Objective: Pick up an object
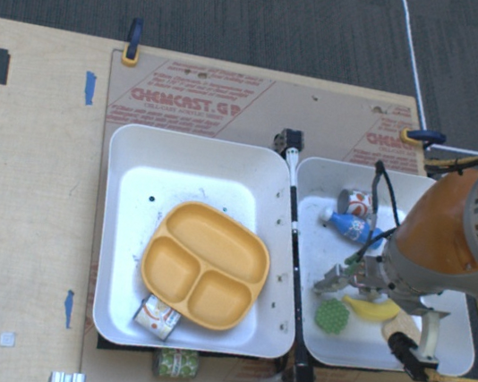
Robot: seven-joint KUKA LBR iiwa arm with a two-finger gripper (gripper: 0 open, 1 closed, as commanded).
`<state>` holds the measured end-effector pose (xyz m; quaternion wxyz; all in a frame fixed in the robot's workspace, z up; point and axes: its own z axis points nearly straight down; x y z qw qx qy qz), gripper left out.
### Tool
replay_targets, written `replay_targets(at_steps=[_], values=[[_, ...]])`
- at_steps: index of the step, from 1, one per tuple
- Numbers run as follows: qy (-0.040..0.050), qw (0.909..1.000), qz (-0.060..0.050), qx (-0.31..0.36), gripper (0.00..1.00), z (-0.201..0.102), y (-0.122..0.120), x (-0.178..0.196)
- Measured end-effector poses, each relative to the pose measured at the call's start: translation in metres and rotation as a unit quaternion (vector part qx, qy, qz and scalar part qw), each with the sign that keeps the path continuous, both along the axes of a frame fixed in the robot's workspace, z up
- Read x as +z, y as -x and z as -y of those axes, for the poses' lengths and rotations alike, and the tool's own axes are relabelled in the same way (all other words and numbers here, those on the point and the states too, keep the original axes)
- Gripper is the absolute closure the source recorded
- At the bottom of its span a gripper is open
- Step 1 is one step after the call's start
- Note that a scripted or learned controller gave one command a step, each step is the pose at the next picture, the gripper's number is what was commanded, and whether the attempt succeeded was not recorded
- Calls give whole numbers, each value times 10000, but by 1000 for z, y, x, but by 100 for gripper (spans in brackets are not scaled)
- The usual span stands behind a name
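My gripper [339, 279] reaches down into the right bin [456, 358] under the grey and orange arm [446, 229]. It hangs just above a green knobbly ball [332, 316] and the left end of a yellow banana [371, 309]. A blue bottle-shaped toy [351, 225] and a small red and white can [357, 202] lie further back in the same bin. Part of a cream-coloured object [402, 329] shows to the right of the banana. I see nothing held in the gripper.
The left bin [118, 211] holds a yellow three-part plate [206, 264] with a small white carton [156, 317] at its front edge. A green can [176, 364] lies on the board in front of the bins. A black divider rail [293, 249] runs between the bins.
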<state>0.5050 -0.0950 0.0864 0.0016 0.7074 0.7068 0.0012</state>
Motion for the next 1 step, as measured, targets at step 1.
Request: replay_targets(at_steps=[1], values=[[3,10000,20,6,0,-3,19,0]])
